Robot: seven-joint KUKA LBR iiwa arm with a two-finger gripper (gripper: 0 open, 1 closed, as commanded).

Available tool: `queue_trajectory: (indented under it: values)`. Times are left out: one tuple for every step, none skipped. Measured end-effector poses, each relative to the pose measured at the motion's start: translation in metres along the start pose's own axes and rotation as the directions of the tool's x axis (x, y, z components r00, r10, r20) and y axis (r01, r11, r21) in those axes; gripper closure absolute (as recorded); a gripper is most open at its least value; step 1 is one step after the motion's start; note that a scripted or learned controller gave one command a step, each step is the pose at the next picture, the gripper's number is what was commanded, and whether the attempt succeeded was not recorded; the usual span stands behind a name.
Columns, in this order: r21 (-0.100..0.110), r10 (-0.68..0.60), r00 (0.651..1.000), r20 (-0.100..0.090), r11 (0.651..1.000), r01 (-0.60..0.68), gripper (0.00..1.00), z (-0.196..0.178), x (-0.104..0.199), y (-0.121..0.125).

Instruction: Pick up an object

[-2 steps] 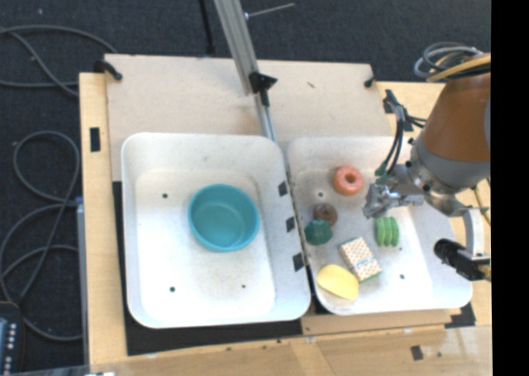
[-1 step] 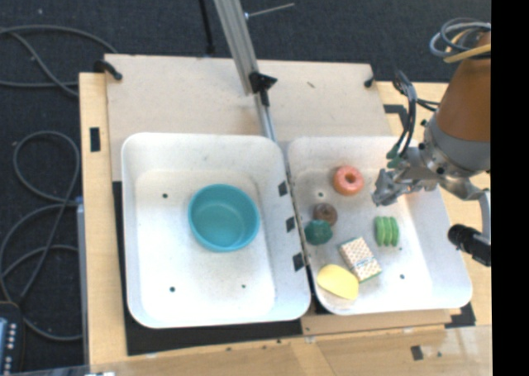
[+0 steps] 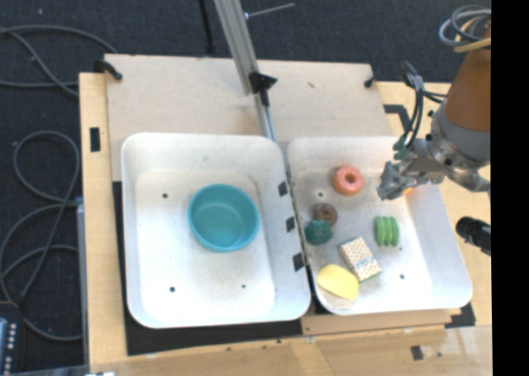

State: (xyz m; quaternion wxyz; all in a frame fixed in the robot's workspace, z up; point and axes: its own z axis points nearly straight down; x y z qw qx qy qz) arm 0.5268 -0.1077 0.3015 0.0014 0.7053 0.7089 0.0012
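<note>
The gripper [image 3: 395, 184] hangs over the right bin [image 3: 438, 271], near its upper middle. Nothing is visible in its grasp, and whether it is spread or closed cannot be told from this angle. The orange ring [image 3: 348, 179] lies just to its left, the closest object. The green ridged piece [image 3: 386, 231] lies below it, long axis running up-down in the view.

Glossy plastic bowl [image 3: 223, 216] — matt white bins [image 3: 149, 283] (smooth).
</note>
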Motion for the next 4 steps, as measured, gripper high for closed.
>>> queue_trajectory:
  values:
    - [0.002,-0.001,1.000,0.001,1.000,0.001,1.00,0.007,0.053,0.031]
    - [0.001,0.000,1.000,0.002,1.000,0.000,1.00,0.006,0.095,0.053]
    - [0.001,0.000,1.000,0.001,1.000,0.000,1.00,0.007,0.142,0.073]
    - [0.002,0.001,1.000,0.002,1.000,-0.001,1.00,0.026,0.176,0.096]
